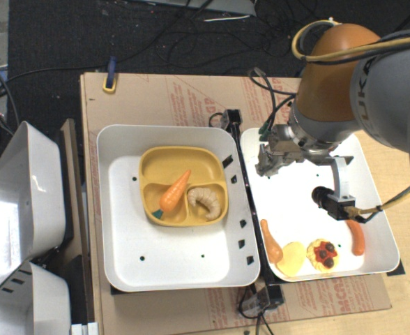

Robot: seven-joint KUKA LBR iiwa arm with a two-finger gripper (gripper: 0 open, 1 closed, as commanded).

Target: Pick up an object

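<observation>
In the left bin point(121, 257) sits a yellow divided plate point(184, 160), and on it a toy carrot point(175, 191) lies slantwise in the compartment at 9 o'clock, its leafy end toward 7 o'clock, with a pale curled shrimp point(206, 202) in the compartment at 4 o'clock, just beside the carrot but apart from it. The right bin point(299, 218) carries four small toys along its edge at 6 o'clock: an orange chicken drumstick point(270, 241) at 7 o'clock, a yellow flat piece point(293, 258) touching it, a round pizza-like piece point(323, 254) with red and dark toppings just beside that, and a red sausage point(358, 238) at 4 o'clock. The grey arm point(393, 96) with its orange band reaches over this bin from 2 o'clock, and the hand point(268, 160) hangs over the bin's corner at 11 o'clock, well apart from all four toys. Whether the hand is spread or pressed together I cannot tell. Both bins rest on a cardboard-covered table point(163, 96).
</observation>
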